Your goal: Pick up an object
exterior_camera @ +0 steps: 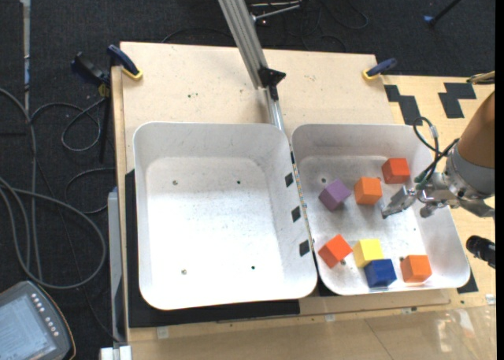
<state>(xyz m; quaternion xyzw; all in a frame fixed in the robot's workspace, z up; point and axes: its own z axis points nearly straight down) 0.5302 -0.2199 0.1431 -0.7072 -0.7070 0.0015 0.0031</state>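
On the table (205,83) sit 2 white bins side by side; the left bin (150,193) lies to the left of the right bin (315,142), which holds 7 blocks. Going left to right there: a purple block (335,194), an orange-red block (335,250) nearer, an orange block (368,190), a yellow block (366,252) touching a blue block (380,272), a red-orange block (396,169) at the far side, and an orange block (416,268) near the right corner. The end effector (396,204) hangs just right of the far orange block, gripping none; I cannot tell its opening.
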